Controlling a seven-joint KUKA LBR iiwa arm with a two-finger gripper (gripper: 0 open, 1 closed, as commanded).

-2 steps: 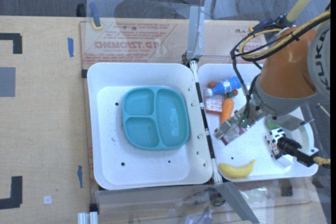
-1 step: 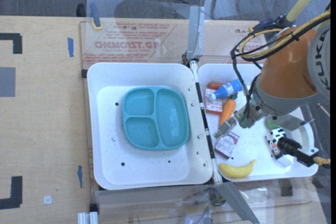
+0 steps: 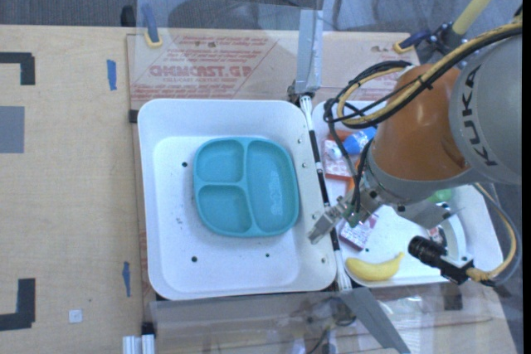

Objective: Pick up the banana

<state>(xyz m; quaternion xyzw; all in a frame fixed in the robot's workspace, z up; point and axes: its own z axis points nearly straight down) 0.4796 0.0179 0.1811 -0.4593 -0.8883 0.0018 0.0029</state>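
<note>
Pale wooden bench (image 3: 66, 203) carries two shallow white bins: the left bin (image 3: 166, 261) holds a smooth turquoise three-compartment plate (image 3: 246, 185) with bare floor all round it. The curved yellow banana (image 3: 375, 267) lies at the right bin's (image 3: 489, 240) near edge, close to the divider. The hand (image 3: 342, 217) hangs above it over a red-and-white packet (image 3: 357, 235); how far it is open cannot be told.

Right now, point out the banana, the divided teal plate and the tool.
banana (image 3: 375, 267): camera view, middle of its yellow curve.
divided teal plate (image 3: 246, 186): camera view, on the ridge where its compartments meet.
tool (image 3: 330, 221): camera view, metal tip over the bins' shared edge.
</note>
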